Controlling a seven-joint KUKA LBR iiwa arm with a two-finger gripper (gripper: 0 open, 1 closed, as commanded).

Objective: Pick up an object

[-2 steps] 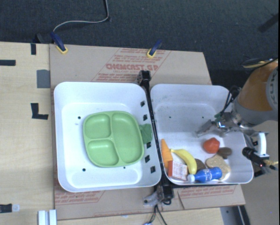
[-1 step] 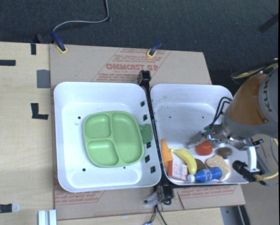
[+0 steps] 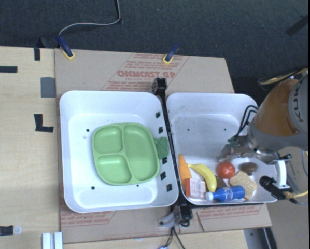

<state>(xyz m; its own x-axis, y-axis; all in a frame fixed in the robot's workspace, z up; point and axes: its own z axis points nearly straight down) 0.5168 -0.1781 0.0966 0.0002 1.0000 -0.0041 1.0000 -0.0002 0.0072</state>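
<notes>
Objects for picking lie crowded in the lower part of the right bin (image 3: 207,105), toward its 6 o'clock edge. From our slanted overhead view we see a red tomato (image 3: 226,169) near the middle of that cluster. At its 9 o'clock lies a yellow banana (image 3: 206,175), curving downward. Further toward 9 o'clock, against the bin's left wall, stands an orange carrot-shaped piece (image 3: 184,169), with a small red and white carton (image 3: 196,187) just below it. At the tomato's 6 o'clock rests a blue and white bottle (image 3: 227,194) on its side, touching a tan bread-like piece (image 3: 243,181). A small brown oval item (image 3: 248,166) lies at the tomato's 3 o'clock.

We see the grey arm (image 3: 282,118) with its orange band entering at 3 o'clock. Its gripper (image 3: 234,148) sits low over the right bin, at the tomato's 12 o'clock and near it. The gripper appears as a dark metallic cluster, and we cannot tell how far apart its jaws stand or whether they touch anything; we see nothing between them.

In the left bin (image 3: 77,113) lies a green divided plate (image 3: 126,153) with three compartments, roughly centred. Just at its 3 o'clock edge a small green item (image 3: 162,147) rests against the bin wall. Both bins sit on a cardboard sheet (image 3: 93,71) with red lettering.
</notes>
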